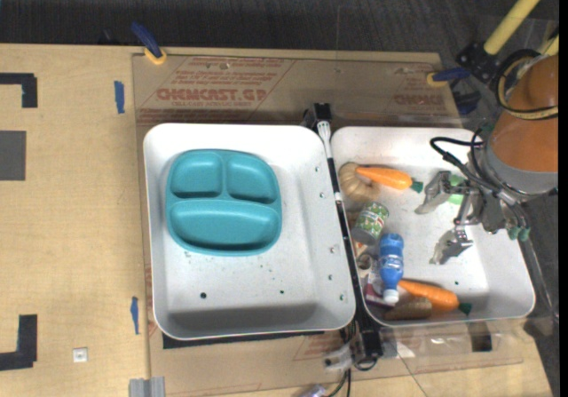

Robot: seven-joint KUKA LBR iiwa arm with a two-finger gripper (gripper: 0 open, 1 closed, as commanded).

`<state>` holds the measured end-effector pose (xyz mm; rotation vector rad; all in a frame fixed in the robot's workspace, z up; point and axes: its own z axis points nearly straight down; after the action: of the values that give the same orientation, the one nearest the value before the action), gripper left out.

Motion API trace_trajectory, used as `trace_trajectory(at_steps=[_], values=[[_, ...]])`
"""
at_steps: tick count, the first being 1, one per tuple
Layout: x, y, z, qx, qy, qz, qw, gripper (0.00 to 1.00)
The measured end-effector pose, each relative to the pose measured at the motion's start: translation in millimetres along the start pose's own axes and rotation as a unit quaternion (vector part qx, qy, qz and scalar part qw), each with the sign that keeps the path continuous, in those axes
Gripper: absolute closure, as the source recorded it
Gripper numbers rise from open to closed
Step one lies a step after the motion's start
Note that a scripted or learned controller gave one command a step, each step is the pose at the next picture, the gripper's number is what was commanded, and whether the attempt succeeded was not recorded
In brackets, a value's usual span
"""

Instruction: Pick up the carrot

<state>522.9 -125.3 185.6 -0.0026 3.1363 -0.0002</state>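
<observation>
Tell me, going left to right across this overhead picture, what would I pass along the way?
Teal divided plate in the left bin → blue-and-white bottle in the right bin → gripper → orange band of the arm.

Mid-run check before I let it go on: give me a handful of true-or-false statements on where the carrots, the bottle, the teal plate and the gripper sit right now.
1. Two carrots lie in the right bin. True: one carrot at the top, one carrot at the bottom.
2. The teal divided plate sits in the right bin. False: it is in the left bin.
3. The gripper holds a carrot between its fingers. False: it hovers over bare bin floor, fingers open, nothing between them.
4. The blue-capped bottle lies between the two carrots. True.
5. The gripper is over the left bin. False: it is over the right bin.
</observation>
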Motion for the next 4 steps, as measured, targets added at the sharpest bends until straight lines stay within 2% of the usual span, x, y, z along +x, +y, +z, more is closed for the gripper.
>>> trace_trajectory(at_steps=[1, 2, 3, 4], values=[[-100, 10, 82, -0.001, -0.001, -0.053, 0.9986, 0.0], [-28, -26, 96, 0.001, -0.003, -0.131, 0.9914, 0.0], [28, -40, 89, 0.004, -0.013, -0.183, 0.9831, 0.0], [28, -37, 93, 0.004, -0.01, -0.063, 0.998, 0.0]])
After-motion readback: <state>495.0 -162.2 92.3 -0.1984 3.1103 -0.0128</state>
